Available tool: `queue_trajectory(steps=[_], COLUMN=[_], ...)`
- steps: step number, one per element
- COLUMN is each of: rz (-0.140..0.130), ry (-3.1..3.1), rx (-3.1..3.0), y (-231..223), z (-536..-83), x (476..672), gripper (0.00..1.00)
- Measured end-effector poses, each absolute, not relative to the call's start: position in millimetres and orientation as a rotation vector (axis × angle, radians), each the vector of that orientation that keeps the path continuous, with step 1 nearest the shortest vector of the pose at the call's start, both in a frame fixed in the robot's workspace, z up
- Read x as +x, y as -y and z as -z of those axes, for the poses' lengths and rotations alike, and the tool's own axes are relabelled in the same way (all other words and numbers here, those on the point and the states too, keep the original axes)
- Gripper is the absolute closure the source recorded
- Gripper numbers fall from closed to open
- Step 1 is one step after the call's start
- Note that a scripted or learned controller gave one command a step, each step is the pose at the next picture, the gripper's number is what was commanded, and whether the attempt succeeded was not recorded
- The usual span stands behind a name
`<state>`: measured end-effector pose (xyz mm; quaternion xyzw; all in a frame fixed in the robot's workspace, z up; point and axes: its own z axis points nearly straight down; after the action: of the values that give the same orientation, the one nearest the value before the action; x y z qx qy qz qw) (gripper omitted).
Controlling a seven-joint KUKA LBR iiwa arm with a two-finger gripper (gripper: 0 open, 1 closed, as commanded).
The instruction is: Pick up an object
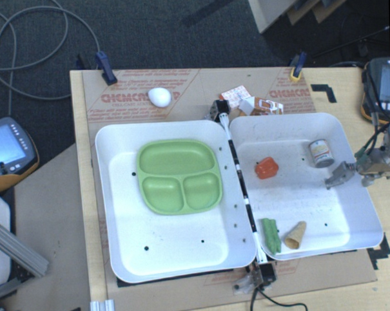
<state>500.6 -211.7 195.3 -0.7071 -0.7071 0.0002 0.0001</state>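
Note:
The right bin (313, 201) holds a red rounded object (266, 168), a small silver can (321, 153) lying near the back right, a green pod-like piece (271, 235) and a tan cone (294, 234) near the front. My gripper (340, 175) reaches in over the bin's right side, just below and to the right of the can, apart from it. Nothing is visibly held. A green divided plate (180, 175) rests in the left bin (167, 249).
A white egg (159, 96) and some small packets (251, 103) lie on the cardboard behind the bins. Blue clamps (105, 67) hold the board's back corners. The arm's wrist (376, 166) hangs over the right bin's right rim.

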Motion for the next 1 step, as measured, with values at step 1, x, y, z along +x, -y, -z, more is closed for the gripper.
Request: queue_trajectory(steps=[1], rz=[0.001], ry=[2.224], rx=[-2.22], y=[165.3], z=[-148.8], x=[571.9], gripper=[0.0])
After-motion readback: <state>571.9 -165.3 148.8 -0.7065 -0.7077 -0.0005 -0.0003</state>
